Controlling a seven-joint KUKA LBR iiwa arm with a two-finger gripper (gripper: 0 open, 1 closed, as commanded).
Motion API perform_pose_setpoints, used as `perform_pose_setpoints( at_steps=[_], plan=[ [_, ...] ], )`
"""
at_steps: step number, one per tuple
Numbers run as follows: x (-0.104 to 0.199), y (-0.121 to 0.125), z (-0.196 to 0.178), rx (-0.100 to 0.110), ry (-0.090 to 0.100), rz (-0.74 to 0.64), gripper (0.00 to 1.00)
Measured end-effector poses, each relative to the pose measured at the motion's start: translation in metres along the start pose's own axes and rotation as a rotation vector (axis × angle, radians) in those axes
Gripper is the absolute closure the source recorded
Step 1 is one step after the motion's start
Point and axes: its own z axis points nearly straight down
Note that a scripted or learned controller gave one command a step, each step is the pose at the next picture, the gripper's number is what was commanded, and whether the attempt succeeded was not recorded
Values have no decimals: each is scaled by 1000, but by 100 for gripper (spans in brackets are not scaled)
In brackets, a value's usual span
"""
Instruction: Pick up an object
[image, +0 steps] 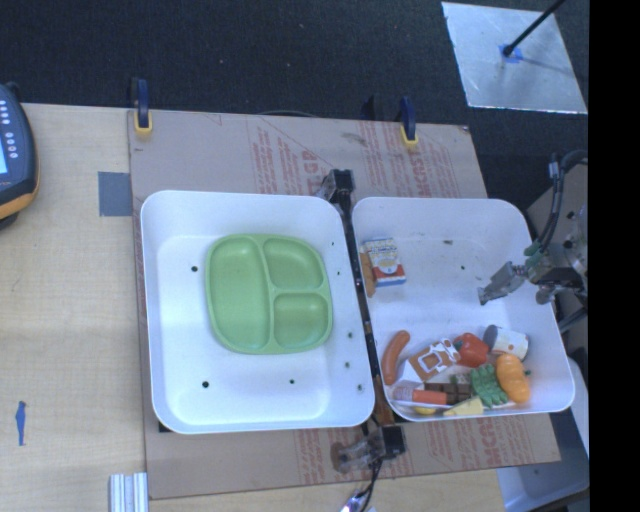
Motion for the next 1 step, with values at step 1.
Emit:
perform_pose_setpoints(
  at_steps=[1],
  plan=[
    [-14, -16, 124, 8, 0, 0, 0]
  ],
)
